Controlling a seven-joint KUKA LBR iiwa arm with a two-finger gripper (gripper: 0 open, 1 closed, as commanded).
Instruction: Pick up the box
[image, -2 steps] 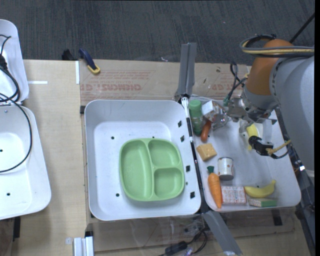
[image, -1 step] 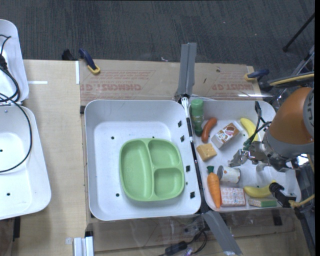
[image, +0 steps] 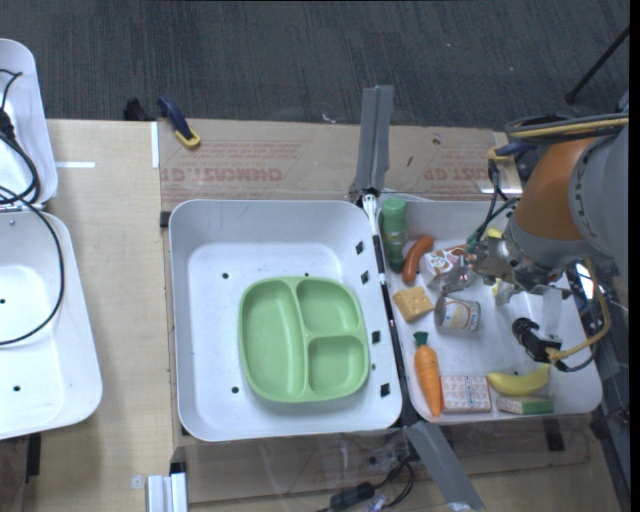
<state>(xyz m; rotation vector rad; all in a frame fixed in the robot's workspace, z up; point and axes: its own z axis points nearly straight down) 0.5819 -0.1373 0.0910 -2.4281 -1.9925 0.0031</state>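
Items, listed from the near edge of the bench outward, for your check.

Near row of the right bin (image: 590, 398): the box (image: 466, 393), a small flat pinkish carton, lies on the floor close to the near wall. Just beside it on its left you have a carrot (image: 428, 373), lying lengthwise with its green top pointing away from you. On the box's other side sits a banana (image: 519, 380), and in front of the banana a small green and yellow block (image: 526, 405) against the near wall.

Middle of the right bin: a small can (image: 459, 316) lies on its side, with a tan cracker-like square (image: 412, 303) to its left. The gripper (image: 470, 270) hangs just beyond the can, over a small white packet with a printed picture (image: 438, 263). You will find the box well apart from the gripper, nearer the camera, with the can between them. Nothing of the box touches the gripper. Whether the fingers are spread or pressed together you cannot tell from this angle.

Far part of the right bin: a red sausage (image: 415, 257) lies slantwise beside a green bottle (image: 394, 226), which stands at the far left corner.

Arm (image: 575, 200): it enters from the right, its orange band above the wrist, the wrist bent down into the bin, black cable looping beside it.

Left bin (image: 200, 300): a green divided plate (image: 305, 339) with three compartments rests on its floor.

Far bench: a blue and yellow clamp (image: 178, 123) lies on the brown board.
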